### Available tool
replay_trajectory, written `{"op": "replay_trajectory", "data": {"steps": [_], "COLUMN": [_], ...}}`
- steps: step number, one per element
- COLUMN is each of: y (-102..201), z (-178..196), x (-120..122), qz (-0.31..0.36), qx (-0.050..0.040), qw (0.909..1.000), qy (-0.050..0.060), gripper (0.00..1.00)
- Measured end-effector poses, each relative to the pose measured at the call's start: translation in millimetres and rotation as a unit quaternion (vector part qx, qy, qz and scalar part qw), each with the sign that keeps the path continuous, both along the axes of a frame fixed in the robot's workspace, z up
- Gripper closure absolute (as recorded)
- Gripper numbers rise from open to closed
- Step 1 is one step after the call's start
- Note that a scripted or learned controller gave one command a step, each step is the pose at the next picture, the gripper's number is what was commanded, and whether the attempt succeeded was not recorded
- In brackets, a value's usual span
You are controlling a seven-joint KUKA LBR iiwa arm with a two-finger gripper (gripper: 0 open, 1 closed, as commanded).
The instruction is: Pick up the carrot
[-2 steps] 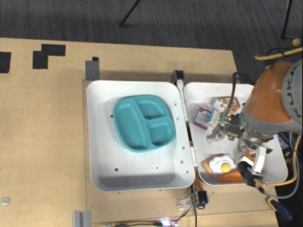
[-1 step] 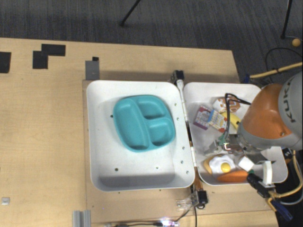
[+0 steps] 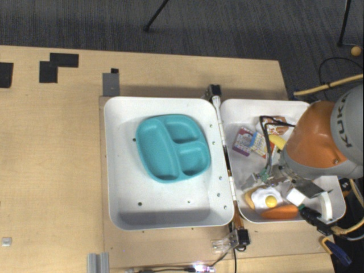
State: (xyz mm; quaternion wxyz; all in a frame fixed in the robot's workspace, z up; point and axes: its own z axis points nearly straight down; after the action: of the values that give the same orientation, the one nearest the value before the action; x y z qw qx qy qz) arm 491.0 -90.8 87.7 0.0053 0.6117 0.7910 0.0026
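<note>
Nearest the camera, along the front wall of the right-hand shallow white plastic bin [image 3: 339,208], lies the orange tapered carrot [image 3: 279,212], its long axis running roughly left to right, parallel to that wall. Just behind it and touching or nearly so sits a white fried-egg toy with a yellow yolk [image 3: 267,198]. The grey arm with its orange band [image 3: 313,138] leans in from the right over this bin, and its wrist hardware covers the jaws [image 3: 272,174]; I cannot tell whether they are spread or closed, and nothing is visibly held between them. By my reading the carrot lies just toward the camera from the jaws, past the egg, so the coming move would need a short shift toward the front wall and a grip across the carrot's narrow width. Farther back in the same bin rests a small purple-and-white packet [image 3: 244,141]. The left-hand white bin [image 3: 122,209] holds a teal divided plastic plate [image 3: 172,147]. Both bins sit on the pale wooden bench [image 3: 51,169].
</note>
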Motion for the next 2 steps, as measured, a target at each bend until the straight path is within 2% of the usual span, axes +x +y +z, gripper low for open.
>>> {"op": "replay_trajectory", "data": {"steps": [1, 2], "y": [1, -45], "z": [12, 94], "x": [4, -1], "qz": [0.000, 0.017], "qx": [0.0000, -0.0017], "qw": [1.0000, 0.9998], "qy": [-0.005, -0.001], "gripper": [1.00, 1.00]}}
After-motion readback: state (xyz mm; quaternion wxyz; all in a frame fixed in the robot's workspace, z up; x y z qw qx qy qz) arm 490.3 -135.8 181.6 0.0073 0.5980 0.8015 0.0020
